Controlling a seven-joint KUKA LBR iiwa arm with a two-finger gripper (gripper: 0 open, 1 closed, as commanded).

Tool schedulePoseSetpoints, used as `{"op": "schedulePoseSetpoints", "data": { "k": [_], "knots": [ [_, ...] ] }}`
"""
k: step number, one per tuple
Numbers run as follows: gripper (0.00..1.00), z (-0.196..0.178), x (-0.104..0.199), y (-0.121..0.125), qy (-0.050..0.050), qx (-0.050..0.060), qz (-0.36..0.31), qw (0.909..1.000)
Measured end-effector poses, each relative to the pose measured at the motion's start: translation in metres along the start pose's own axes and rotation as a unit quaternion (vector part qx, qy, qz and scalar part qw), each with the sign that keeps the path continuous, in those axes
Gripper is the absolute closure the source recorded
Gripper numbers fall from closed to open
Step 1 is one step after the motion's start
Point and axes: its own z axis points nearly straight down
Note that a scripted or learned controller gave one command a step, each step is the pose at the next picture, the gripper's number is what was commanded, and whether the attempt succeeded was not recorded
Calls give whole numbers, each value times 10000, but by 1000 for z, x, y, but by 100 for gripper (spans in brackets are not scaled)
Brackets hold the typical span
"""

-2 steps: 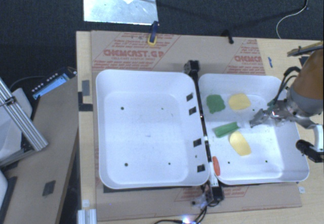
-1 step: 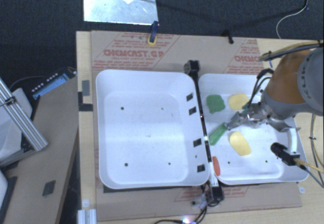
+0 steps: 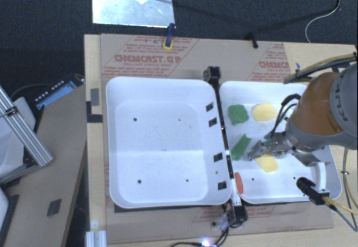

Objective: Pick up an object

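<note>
The left bin (image 3: 162, 139) offers nothing to grasp, so the arm (image 3: 321, 112) works the right bin (image 3: 291, 190), where green pieces (image 3: 239, 114), yellow pieces (image 3: 264, 110) and an orange piece (image 3: 239, 183) lie. The gripper (image 3: 258, 150) is low beside the lower green piece (image 3: 240, 146), likely its target; whether it is released or clenched, I cannot tell

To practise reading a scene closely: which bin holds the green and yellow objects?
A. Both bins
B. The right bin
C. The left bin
B: the green pieces and yellow pieces all lie in the right bin, under the arm.
</note>
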Motion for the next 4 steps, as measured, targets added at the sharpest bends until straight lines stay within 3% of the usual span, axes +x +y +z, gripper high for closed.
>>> {"op": "schedulePoseSetpoints", "data": {
  "k": [1,2,3,4],
  "knots": [
    [100,-12,-1,4,-9,-33,-9,10000],
    [100,-190,-25,46,-44,-124,-17,9999],
    [100,-393,-22,78,-39,-126,-28,9999],
    [100,-436,-15,59,-17,-59,-22,10000]
  ]
}}
